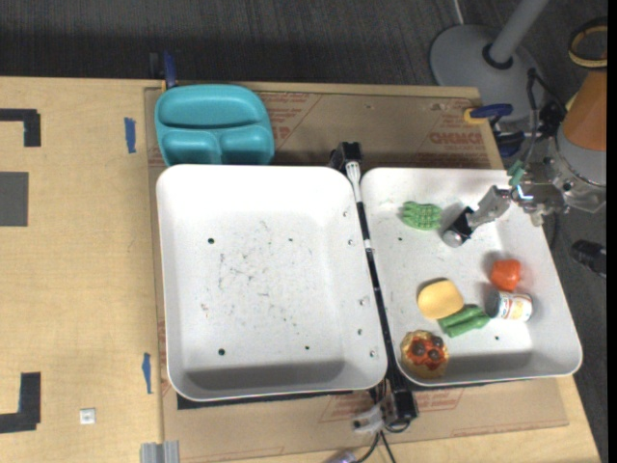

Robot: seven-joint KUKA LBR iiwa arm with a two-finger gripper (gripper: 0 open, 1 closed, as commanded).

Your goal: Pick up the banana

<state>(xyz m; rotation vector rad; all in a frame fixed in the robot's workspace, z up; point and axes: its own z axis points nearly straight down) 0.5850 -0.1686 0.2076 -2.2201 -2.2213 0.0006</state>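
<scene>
The right bin holds a yellow fruit near its middle, a green piece just beside it; the hand hangs at its far right corner.

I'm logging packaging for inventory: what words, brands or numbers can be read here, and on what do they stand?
Red print on the cardboard sheet behind the bins: upside down and blurred, not readable.
Label on the small jar in the right bin: too small to read.
No text here can be quoted with confidence.
</scene>
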